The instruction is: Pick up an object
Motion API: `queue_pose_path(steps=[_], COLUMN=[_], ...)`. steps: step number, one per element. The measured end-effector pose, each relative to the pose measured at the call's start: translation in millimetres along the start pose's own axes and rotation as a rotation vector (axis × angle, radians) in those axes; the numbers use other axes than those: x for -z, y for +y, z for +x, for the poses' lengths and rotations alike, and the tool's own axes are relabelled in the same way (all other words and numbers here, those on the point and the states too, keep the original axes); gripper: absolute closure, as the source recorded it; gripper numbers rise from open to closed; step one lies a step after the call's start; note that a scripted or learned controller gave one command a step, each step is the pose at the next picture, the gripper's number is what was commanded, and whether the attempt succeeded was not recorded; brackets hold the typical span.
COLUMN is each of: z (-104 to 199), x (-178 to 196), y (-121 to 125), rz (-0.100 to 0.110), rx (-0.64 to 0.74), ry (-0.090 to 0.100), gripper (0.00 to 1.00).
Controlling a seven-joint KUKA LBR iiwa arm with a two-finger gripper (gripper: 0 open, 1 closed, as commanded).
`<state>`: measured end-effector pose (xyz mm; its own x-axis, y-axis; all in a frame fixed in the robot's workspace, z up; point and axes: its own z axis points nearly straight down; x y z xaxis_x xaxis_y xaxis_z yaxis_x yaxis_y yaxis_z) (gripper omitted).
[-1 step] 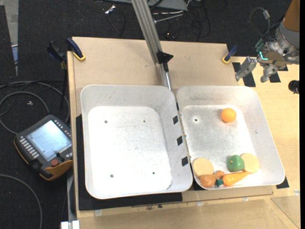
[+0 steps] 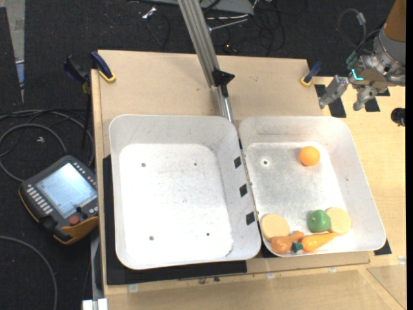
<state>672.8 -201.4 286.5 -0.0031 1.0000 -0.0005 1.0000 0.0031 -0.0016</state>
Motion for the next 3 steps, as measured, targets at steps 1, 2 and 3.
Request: queue_pose_path(steps=[1, 2, 3], z=[-8, -9, 2], x=[-48, -93, -146], y=[0, -6, -6], rz=[0.002, 0.003, 0.003], rx=[-0.004, -0.004, -0.001], ry=[0.0, 0.001, 0.001], gripper=[0.0, 0.0, 0.0])
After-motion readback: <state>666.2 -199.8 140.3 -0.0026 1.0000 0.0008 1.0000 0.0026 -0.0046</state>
